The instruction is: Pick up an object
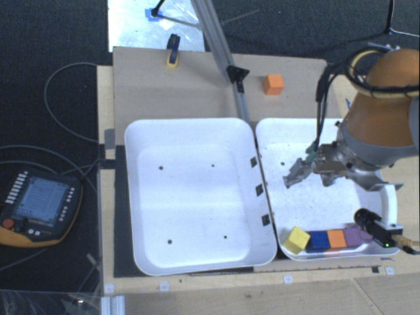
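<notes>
The arm (384, 104) reaches in over the right bin (279, 146), with the tool (298, 174) hanging above the bin's bare middle. Whether the tool is clenched or released cannot be told, and no block sits at its tip. Below the tool, along the bin's near wall, four blocks lie in a row: yellow (296, 239), blue (319, 241), orange (336, 239) and purple (354, 235). Left of the tool lies the left bin (141, 143). Beyond the tool, an orange cube (273, 84) rests on the brown bench (197, 84) outside the bins. Far to the left, a pendant (38, 205) with cables lies on dark carpet (52, 25).
</notes>
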Available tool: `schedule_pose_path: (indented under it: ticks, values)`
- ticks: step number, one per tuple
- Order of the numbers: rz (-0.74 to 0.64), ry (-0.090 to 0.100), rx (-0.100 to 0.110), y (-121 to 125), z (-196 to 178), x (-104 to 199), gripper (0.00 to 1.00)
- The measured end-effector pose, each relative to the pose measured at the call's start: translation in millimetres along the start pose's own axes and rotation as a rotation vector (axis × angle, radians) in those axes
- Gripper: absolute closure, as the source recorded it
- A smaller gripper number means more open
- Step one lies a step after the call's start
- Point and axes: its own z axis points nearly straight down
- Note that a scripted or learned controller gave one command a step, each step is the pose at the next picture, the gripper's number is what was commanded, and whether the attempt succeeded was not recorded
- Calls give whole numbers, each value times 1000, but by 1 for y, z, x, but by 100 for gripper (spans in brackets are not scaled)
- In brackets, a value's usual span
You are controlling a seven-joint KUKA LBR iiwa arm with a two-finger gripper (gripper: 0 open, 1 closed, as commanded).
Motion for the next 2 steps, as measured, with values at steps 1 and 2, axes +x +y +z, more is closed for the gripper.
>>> schedule_pose_path:
  ticks: [1, 2]
  values:
    - [10, -3, 7, 55, 34, -42, 0]
    - [13, -2, 11, 21, 38, -88, 0]
